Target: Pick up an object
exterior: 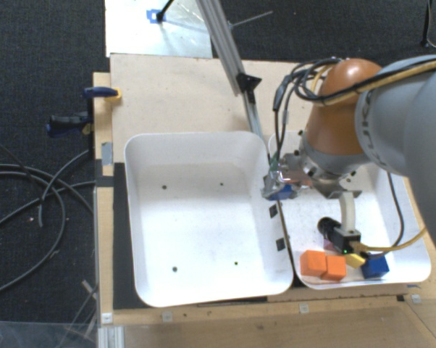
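Found the orange blocks (323, 264) touching each other at the front of the right-hand bin (305, 227), beside a blue cube (375, 266). Judged them light, stiff, flat-faced (best taken across opposite sides). Could not tell whether the gripper (279, 183), at that bin's left wall, was open or closed.

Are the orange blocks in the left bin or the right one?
Right bin: the orange blocks lie on its floor near the front rim, near a blue block.
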`<state>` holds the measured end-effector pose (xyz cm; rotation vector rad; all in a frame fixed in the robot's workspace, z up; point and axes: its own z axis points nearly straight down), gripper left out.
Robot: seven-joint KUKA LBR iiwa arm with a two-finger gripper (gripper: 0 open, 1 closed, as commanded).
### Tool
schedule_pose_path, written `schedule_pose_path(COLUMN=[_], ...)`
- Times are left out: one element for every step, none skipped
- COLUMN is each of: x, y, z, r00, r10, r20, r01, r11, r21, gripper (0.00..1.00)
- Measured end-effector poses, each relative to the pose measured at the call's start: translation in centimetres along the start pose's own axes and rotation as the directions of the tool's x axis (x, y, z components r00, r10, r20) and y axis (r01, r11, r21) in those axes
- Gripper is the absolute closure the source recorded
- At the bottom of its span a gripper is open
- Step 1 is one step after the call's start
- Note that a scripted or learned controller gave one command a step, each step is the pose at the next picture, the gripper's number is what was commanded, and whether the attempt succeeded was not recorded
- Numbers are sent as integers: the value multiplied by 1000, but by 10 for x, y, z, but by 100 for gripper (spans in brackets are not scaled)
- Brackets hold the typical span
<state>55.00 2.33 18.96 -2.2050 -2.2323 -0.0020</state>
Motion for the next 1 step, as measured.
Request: schedule_pose_path(x=[2], y=[5], z=[0], r00=[1000], r10=[6], r20=[3], r01=[-6], r11=[1000], r21=[-2], gripper=[100])
